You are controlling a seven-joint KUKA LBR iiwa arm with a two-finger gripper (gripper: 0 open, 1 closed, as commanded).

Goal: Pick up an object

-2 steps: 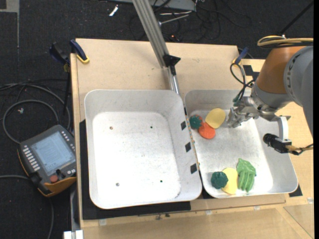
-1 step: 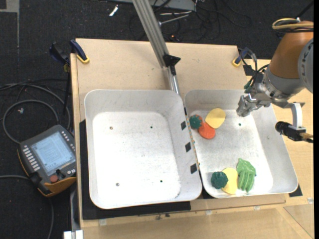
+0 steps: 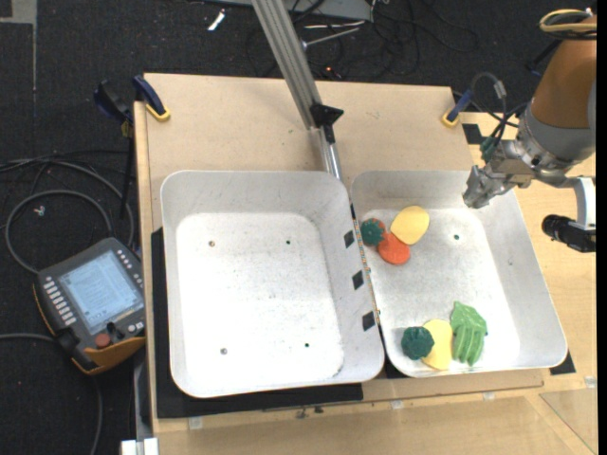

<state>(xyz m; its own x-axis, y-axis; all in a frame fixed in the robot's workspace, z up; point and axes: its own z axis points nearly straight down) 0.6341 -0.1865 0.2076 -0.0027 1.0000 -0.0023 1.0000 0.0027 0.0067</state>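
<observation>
The arm reaches in from the right, its grey wrist and orange band above the upper right corner of the right bin (image 3: 531, 282). The end effector (image 3: 477, 193) hangs over that bin's upper right rim, well apart from every object. Nothing shows between its tips; whether it is wide or narrow I cannot tell from this angle.

The objects all lie in the right bin, in two clusters. Near the upper left sits a yellow piece (image 3: 410, 224), touching an orange piece (image 3: 395, 250) just below and left of it. A small dark green piece (image 3: 372, 232) rests against the orange one, close to the bin's left wall. Near the lower edge lies a second group: a dark green lump (image 3: 416, 341) on the left, a pale yellow piece (image 3: 438, 343) touching it on the right, and a bright green, leafy-looking piece (image 3: 468, 331) beside that, furthest right. The two clusters are well apart, with bare white floor between them.

The left bin (image 3: 190, 254) sits just beside the right one, their inner walls overlapping along the middle. Both rest on the tan table (image 3: 237, 126). A grey metal pole (image 3: 289, 50) slants down from the top towards the point where the bins meet. A teach pendant (image 3: 90, 297) lies on the dark floor to the left, with cables around it.
</observation>
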